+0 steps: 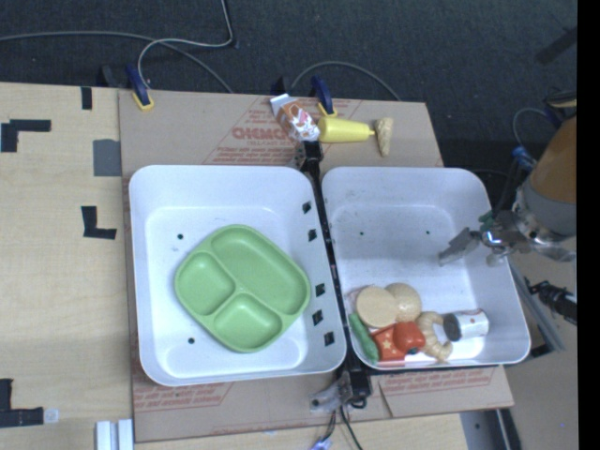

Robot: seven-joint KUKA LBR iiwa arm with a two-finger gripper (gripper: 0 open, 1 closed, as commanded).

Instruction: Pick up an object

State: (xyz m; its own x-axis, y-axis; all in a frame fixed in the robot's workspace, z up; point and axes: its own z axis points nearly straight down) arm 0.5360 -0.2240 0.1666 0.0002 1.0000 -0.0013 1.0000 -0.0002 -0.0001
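So the pile of small objects (417, 326) is sitting at the near edge of the right bin (403, 200): a tan round piece, a red thing, a green bit, and a white cylinder with a dark cap (466, 325). The claw (466, 247) is hovering over that same bin's right side, farther back than the pile and apart from it, fingers spread wide and gripping nothing. Over in the left bin (155, 204), a green divided plate (242, 287) is lying flat. Past the bins, a yellow toy (349, 130) is resting on the cardboard surface (187, 129).
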